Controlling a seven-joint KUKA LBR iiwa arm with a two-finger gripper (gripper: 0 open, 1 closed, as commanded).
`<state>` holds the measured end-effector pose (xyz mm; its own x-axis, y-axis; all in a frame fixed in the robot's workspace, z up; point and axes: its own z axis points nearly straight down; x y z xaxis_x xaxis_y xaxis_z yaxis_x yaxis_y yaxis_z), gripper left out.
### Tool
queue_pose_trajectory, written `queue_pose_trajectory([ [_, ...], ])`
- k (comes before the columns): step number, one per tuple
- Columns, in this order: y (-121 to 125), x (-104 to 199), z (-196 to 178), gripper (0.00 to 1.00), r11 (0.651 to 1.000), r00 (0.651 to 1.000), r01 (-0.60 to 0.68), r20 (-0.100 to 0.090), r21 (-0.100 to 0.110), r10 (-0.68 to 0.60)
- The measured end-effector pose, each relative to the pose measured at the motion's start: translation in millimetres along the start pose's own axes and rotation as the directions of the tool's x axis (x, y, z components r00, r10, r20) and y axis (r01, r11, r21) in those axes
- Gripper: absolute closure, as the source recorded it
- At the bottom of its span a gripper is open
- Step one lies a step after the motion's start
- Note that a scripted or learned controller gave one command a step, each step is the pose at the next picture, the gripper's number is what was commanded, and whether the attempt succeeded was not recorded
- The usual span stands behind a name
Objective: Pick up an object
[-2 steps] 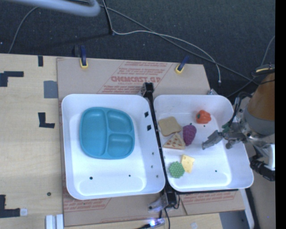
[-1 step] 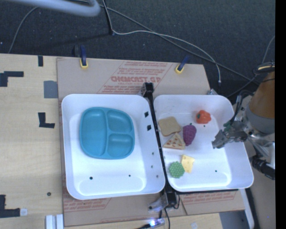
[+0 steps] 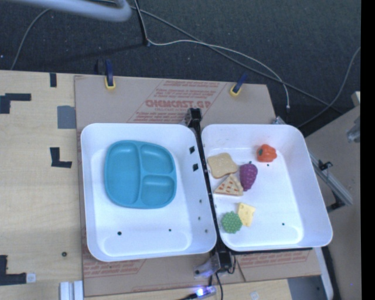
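Two white bins sat side by side on a cardboard sheet [image 3: 176, 99], toy food in the right one.
The sheet was held by two clamps [image 3: 109, 75] on a pale wooden bench [image 3: 29, 205], with dark carpet [image 3: 281, 29] and loose cables [image 3: 234, 55] beyond, and a blurred grey bar [image 3: 88, 9] across the top left corner. The left bin [image 3: 88, 176] held a blue divided plate [image 3: 140, 174]. In the right bin [image 3: 293, 193], a bread slice [image 3: 222, 165], a sandwich wedge [image 3: 229, 187] and a green lump [image 3: 231, 222] lay along its left wall. A purple grape bunch [image 3: 248, 175], just beside the bread and wedge, had its long axis running up and down the view, narrow end down. A yellow cheese piece [image 3: 246, 214] touched the green lump, and a red-orange fruit [image 3: 266, 153] lay apart, toward the far wall.
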<state>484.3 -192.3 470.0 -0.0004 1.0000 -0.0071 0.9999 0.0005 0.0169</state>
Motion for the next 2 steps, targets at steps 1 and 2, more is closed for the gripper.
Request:
queue_pose_trajectory([
  [1,1.3,53.4,-69.6,1.0,1.0,1.0,0.005,-0.005,0.008,-0.005],
  [2,3.6,142.2,34.3,1.0,1.0,1.0,0.008,-0.01,0.028,-0.008],
])
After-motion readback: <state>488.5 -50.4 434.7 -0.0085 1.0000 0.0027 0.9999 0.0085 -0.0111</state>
